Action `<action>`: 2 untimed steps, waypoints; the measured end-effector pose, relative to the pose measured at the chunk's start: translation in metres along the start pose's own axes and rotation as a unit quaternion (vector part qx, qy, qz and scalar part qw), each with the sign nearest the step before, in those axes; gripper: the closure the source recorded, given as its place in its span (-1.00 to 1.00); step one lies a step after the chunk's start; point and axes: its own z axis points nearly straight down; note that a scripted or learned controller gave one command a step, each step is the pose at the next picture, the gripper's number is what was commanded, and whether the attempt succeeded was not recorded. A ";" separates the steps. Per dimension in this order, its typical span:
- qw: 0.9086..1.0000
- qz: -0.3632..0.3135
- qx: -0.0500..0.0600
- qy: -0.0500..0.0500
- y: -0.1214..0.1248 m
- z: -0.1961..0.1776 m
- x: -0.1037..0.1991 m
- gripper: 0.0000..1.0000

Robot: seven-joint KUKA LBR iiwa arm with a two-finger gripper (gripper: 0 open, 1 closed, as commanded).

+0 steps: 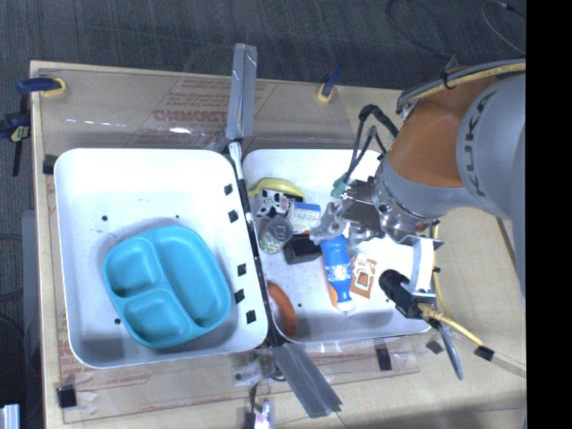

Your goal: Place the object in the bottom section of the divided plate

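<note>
Smooth blue divided plate [167, 284] with rounded sections, lying in the left white bin [80, 177]. Glossy blue tube [337, 271] among clutter in the right bin [308, 161]. Gripper [344, 217] low just above that tube; opening impossible to tell.

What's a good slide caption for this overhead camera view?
Grey arm reaches into the cluttered right bin above a blue tube; the blue divided plate sits in the left bin.
</note>
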 end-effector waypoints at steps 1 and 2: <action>0.998 -0.066 -0.002 -0.002 -0.008 0.073 0.066 1.00; 0.996 -0.085 -0.003 -0.002 -0.013 0.072 0.133 1.00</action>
